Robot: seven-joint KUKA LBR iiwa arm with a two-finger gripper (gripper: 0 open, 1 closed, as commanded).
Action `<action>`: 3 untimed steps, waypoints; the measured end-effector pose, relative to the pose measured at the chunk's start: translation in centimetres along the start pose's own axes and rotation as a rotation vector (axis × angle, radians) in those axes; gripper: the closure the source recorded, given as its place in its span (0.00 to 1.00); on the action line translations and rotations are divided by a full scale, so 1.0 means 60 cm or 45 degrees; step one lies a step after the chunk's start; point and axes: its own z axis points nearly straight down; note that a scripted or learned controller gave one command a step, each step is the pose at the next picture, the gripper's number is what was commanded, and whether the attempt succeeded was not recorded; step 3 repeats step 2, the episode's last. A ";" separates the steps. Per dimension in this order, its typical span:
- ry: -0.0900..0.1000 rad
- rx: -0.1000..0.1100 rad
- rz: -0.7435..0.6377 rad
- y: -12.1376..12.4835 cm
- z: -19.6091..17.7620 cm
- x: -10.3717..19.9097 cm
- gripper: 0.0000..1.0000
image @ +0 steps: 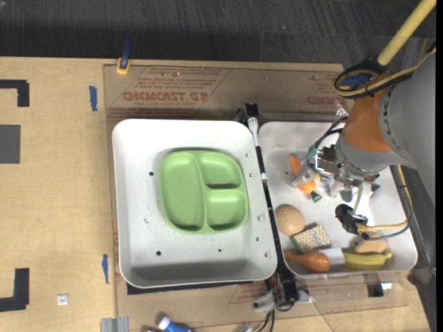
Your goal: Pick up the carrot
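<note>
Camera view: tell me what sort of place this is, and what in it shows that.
Probably a robotics lab's test bench. Two white bins sit side by side on taped cardboard, an industrial arm reaches in, and toy foods like a carrot and banana lie there.

Grey arm [415,120], orange wrist band, metallic hand [332,175], black and yellow cables
</note>
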 end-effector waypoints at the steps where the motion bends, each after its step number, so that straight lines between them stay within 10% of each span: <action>1: -0.008 -0.007 -0.006 0.003 -0.020 -0.003 1.00; 2: 0.002 0.000 0.043 0.068 -0.201 0.036 1.00; 3: 0.002 0.000 0.043 0.068 -0.201 0.036 1.00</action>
